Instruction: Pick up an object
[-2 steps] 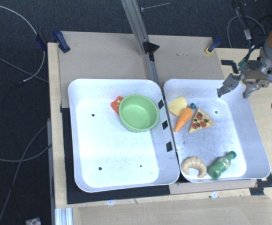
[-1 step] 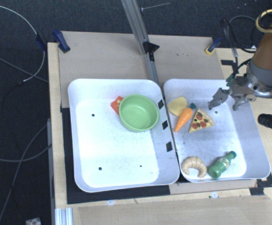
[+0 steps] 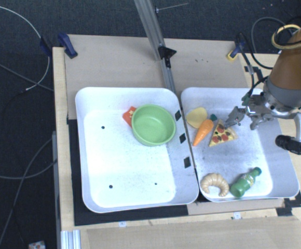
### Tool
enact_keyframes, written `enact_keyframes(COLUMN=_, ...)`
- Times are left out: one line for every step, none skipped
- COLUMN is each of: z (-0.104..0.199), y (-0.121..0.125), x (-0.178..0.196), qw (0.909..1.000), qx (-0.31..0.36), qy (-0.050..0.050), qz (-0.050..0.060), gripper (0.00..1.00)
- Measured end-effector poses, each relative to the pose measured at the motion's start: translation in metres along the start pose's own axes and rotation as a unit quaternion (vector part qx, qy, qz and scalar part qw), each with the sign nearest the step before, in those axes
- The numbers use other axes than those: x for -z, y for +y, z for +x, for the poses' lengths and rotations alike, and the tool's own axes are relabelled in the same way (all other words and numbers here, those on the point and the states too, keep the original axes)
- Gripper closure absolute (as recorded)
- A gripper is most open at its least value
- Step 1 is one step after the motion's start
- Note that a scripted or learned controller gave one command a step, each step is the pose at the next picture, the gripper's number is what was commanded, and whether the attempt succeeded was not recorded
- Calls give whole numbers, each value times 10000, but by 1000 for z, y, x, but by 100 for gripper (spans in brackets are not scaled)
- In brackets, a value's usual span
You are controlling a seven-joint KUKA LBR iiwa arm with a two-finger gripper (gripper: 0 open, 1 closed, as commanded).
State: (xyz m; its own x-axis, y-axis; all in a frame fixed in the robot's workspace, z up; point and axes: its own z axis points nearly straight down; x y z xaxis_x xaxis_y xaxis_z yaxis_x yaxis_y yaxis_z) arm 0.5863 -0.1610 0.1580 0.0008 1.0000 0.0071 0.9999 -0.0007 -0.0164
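From my seat at the remote station I see the arm (image 3: pixel 290 69) coming in from the right edge of the frame, its orange band high at the upper right and the grey wrist below it over the right bin (image 3: pixel 280 154). The gripper (image 3: pixel 246 117) hangs over the upper part of that bin, its two dark fingers spread apart with nothing between them, so I read it as open and carrying nothing. One fingertip (image 3: pixel 233 118) points down and left toward the pizza slice (image 3: pixel 222 135), which lies just below and left of it; I cannot tell whether they touch. Just left of the slice the carrot (image 3: pixel 203 132) lies at a slant, its green top near the slice's upper corner, and a yellow piece (image 3: pixel 196 116) sits just above the carrot at the bin's upper left. Along the lower edge of the same bin a croissant (image 3: pixel 216 184) lies just beside a green bottle (image 3: pixel 244 182). In the left bin (image 3: pixel 124 180), toward its upper right, a green bowl (image 3: pixel 152 124) rests upright with a small orange-red item (image 3: pixel 128 115) peeking from behind its left rim, mostly hidden. A metal rail (image 3: pixel 149 19) runs down from the top centre to the gap between the bins.
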Motion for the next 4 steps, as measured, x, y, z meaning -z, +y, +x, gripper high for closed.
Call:
enact_keyframes(z=5, y=-6, x=-46, qw=10000, qx=1, qy=4, qz=2, gripper=0)
enact_keyframes(z=5, y=-4, x=-29, qw=10000, qx=1, qy=3, qz=-44, gripper=100)
enact_keyframes(z=9, y=-5, x=37, qw=9999, qx=8, qy=-37, qz=-131, gripper=100)
enact_keyframes(z=16, y=-12, x=98, qw=9999, qx=12, qy=-35, qz=-131, gripper=100)
